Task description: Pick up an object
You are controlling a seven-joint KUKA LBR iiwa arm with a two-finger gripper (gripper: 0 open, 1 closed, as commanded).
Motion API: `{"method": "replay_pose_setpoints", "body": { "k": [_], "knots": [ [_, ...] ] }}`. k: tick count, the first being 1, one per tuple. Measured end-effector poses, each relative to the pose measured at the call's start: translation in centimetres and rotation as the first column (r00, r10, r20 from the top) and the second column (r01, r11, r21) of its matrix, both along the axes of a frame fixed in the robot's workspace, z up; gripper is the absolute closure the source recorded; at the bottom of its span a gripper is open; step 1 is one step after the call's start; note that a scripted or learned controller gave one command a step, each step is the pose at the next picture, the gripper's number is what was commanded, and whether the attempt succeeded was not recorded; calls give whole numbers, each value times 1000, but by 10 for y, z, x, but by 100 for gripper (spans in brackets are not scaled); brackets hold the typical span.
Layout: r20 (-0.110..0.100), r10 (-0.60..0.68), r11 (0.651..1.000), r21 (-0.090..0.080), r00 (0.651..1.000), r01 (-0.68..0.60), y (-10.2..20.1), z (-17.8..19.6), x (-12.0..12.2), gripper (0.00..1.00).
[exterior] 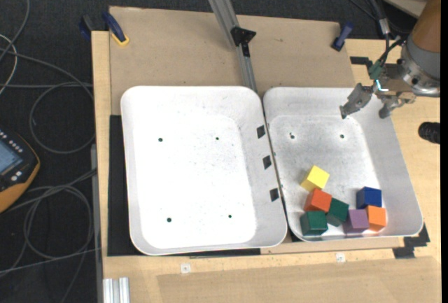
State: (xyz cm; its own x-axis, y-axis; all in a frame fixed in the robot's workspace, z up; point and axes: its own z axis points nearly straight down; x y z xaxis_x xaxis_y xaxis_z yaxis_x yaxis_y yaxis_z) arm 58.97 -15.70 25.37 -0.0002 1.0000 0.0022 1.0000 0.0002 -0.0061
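Several small coloured blocks lie in the near part of the right bin (392, 154): a yellow block (317, 177), an orange-red block (320, 199), two green blocks (314, 222), a purple block (358, 218), a blue block (369, 196) and an orange block (376, 217). My gripper (367, 106) hangs over the far right corner of that bin, well above and behind the blocks. It stands open, fingers spread, with nothing between them.
The left bin (133, 154) sits beside the right one, with black clips along the shared rim. A grey metal pole (224, 8) slants over the back of the bench. Blue clamps (115, 29) hold the brown board. Cables lie on the floor at left.
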Motion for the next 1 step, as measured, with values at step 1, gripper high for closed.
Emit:
{"method": "replay_pose_setpoints", "body": {
  "k": [1],
  "knots": [
    [5,1,1000,-1,1000,-1,0,3,1,0]
  ]
}}
